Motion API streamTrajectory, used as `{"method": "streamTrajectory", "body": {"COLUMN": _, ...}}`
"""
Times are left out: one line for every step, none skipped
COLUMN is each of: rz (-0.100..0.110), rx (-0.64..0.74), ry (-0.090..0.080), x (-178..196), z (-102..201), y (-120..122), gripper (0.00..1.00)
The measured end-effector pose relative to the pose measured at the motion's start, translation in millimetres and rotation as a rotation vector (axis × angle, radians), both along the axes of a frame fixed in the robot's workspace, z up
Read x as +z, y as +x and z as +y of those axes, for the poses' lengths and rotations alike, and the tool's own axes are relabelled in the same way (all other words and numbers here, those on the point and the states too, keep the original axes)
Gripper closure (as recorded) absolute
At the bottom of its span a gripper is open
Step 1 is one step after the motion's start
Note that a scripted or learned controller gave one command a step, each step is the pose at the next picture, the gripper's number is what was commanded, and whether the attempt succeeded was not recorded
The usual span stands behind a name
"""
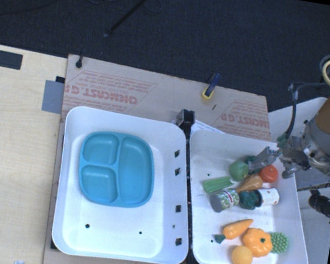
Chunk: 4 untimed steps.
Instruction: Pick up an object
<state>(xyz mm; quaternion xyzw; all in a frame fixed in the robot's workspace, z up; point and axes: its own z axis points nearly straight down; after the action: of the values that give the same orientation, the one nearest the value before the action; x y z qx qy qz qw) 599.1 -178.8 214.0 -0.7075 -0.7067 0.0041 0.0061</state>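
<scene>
The right bin [294, 258] holds a pile of toy food. A green round fruit [238, 170] and a red tomato [269, 174] lie at its far side. Below them are a green leafy piece [216, 183], a tan cone-shaped piece [249, 183] and a bottle with a dark cap [235, 199]. Nearer the front lie a carrot [237, 228], an orange pumpkin [258, 241], a green bumpy piece [279, 242] and a yellow lemon [241, 257]. My gripper [279, 160] hangs over the bin's far right side, just above the tomato, with its fingers spread and nothing between them.
The left bin [67, 218] holds a blue divided plate [116, 169]. A black divider with clips [184, 182] joins the two bins. Cardboard [127, 93] lies under the bins. A blue and yellow clamp [210, 87] sits at the cardboard's far edge.
</scene>
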Motion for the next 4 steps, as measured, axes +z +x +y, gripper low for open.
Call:
{"method": "streamTrajectory", "body": {"rz": -0.012, "rx": 0.002, "ry": -0.002, "x": 7.5, "z": -0.2, "y": 2.6, "gripper": 0.00}}
{"method": "streamTrajectory", "body": {"rz": -0.008, "rx": 0.002, "ry": -0.002, "x": -42.6, "z": -7.2, "y": 6.7, "gripper": 0.00}}
{"method": "streamTrajectory", "body": {"rz": -0.008, "rx": 0.002, "ry": -0.001, "x": -105.7, "z": -8.5, "y": 6.8, "gripper": 0.00}}
{"method": "streamTrajectory", "body": {"rz": -0.015, "rx": 0.003, "ry": -0.003, "x": -124.4, "z": -6.8, "y": 8.7, "gripper": 0.00}}
